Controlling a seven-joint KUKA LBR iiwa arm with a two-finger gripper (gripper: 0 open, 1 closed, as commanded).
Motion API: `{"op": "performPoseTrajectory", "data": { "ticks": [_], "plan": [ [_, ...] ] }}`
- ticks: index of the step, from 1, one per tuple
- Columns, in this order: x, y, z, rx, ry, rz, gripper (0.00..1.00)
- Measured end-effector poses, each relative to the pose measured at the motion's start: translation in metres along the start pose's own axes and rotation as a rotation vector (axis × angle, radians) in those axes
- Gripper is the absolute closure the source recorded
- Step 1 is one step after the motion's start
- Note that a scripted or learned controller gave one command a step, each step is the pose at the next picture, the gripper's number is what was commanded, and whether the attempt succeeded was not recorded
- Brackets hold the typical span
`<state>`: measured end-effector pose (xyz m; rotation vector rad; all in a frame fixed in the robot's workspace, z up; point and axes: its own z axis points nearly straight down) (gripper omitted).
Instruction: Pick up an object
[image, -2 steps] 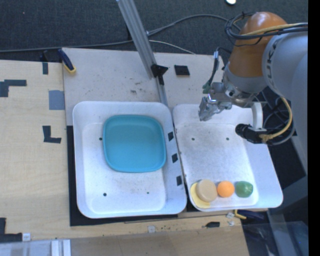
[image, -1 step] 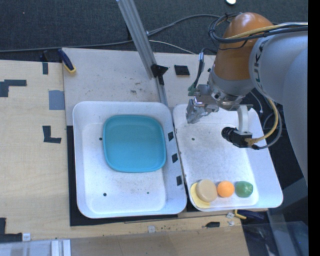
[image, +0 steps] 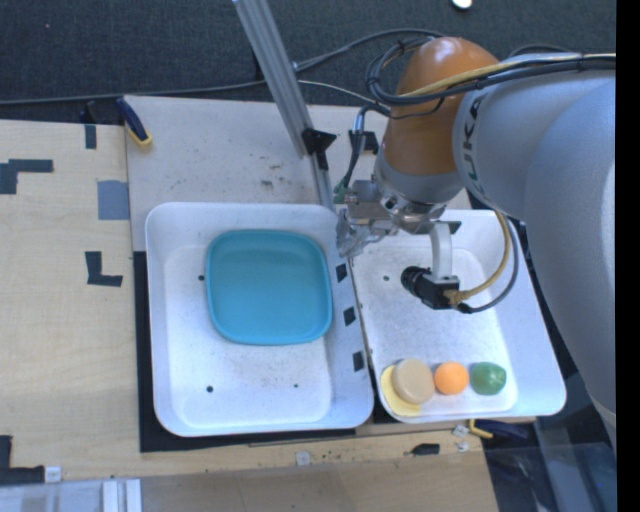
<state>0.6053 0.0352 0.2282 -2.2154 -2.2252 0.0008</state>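
Note:
My gripper (image: 352, 236) hangs over the far end of the wall between the two bins, under the arm's orange band. A teal square plate (image: 268, 286) lies flat in the left bin (image: 180, 400), just left of the gripper. Three small items sit in a row at the near edge of the right bin (image: 520, 330): a beige round piece (image: 411, 380) resting on something yellow, an orange ball (image: 452, 378) and a green ball (image: 488, 377). They lie well in front of the gripper. Nothing shows held under the gripper.
A slanted metal pole (image: 290, 95) runs down from the top toward the far rim of the bins, close to the gripper. A black fitting with a yellow hose (image: 430, 287) hangs from the wrist over the right bin. The grey arm covers the right side.

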Motion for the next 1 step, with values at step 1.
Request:
{"op": "performPoseTrajectory", "data": {
  "ticks": [1],
  "plan": [
    [0.0604,-0.0133,0.0028,0.000,0.000,-0.001,1.00]
  ]
}}
